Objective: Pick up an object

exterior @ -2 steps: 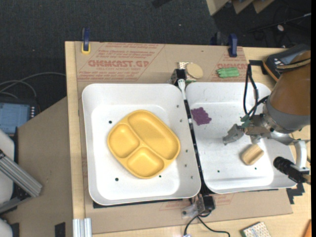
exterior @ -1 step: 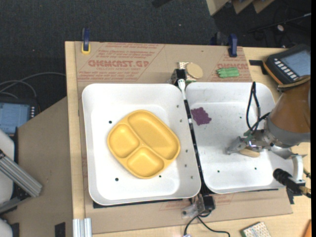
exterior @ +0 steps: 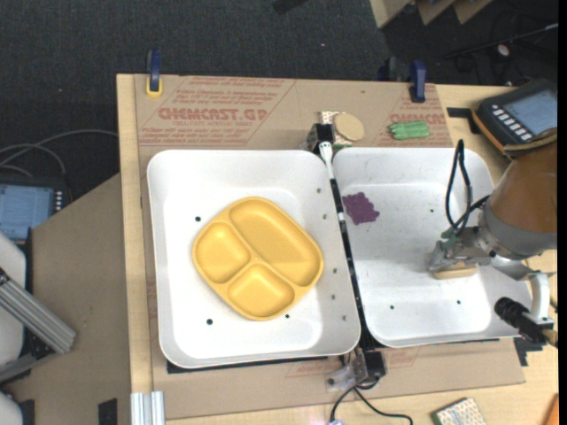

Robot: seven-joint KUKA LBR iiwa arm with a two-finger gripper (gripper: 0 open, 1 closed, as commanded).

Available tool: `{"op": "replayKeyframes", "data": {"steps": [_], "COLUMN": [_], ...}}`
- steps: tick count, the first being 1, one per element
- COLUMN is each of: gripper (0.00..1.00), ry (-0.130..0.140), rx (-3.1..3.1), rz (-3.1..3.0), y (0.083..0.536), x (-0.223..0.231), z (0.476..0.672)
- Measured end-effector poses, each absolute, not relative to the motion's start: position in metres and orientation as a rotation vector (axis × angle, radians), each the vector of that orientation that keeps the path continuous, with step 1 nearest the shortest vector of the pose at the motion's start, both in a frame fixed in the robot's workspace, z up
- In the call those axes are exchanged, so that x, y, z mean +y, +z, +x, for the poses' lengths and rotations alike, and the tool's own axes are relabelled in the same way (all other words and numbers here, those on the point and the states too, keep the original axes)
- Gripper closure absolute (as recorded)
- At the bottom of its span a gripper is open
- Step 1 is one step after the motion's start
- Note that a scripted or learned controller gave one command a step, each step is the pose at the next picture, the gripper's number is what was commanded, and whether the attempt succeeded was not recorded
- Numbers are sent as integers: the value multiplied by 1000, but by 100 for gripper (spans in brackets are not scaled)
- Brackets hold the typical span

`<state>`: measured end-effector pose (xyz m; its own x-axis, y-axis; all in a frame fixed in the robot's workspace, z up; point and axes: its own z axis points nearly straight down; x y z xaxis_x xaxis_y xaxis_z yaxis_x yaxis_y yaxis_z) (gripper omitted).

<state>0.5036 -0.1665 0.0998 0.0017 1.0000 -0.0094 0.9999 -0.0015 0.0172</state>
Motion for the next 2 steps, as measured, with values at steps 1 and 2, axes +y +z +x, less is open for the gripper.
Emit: {"op": "replayKeyframes", "data": {"steps": [1,2], "gripper": [100,0], "ry": [6,0], "rx": [2224,2222], "rz": [2211,2221], "y": [156,153], "x": [-92,-95], "z": [553,551]}}
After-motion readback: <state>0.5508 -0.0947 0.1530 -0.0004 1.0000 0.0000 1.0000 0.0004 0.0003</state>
